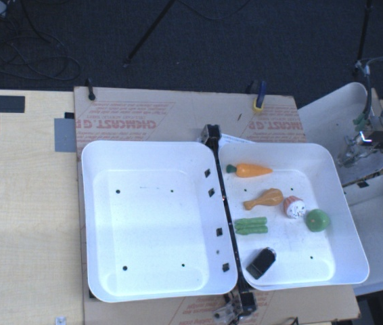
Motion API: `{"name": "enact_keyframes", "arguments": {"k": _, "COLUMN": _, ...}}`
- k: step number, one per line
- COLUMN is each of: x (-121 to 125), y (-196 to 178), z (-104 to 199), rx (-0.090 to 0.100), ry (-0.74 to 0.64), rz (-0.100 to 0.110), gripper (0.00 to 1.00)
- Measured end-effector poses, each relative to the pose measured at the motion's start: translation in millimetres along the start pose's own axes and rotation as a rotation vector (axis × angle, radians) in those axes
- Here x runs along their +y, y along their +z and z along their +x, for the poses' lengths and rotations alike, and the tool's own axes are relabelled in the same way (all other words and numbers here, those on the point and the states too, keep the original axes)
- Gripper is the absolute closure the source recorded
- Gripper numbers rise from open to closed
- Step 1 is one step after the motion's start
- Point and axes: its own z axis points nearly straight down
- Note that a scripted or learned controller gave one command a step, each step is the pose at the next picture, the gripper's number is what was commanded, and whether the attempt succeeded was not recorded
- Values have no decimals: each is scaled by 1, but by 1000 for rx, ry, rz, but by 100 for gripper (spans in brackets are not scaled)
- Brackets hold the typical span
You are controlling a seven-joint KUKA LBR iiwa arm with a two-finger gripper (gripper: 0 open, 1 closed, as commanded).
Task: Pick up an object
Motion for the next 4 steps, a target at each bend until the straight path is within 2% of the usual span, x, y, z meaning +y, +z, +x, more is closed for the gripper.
{"name": "enact_keyframes", "arguments": {"k": 1, "x": 14, "y": 110, "z": 61, "rx": 6, "ry": -12, "rz": 5, "gripper": 100}}
{"name": "enact_keyframes", "arguments": {"k": 2, "x": 52, "y": -30, "z": 80, "rx": -1, "ry": -12, "rz": -19, "gripper": 100}}
{"name": "enact_keyframes", "arguments": {"k": 3, "x": 59, "y": 10, "z": 135, "rx": 4, "ry": -13, "rz": 0, "gripper": 100}}
{"name": "enact_keyframes", "arguments": {"k": 4, "x": 35, "y": -75, "z": 193, "rx": 3, "ry": -14, "rz": -11, "gripper": 100}}
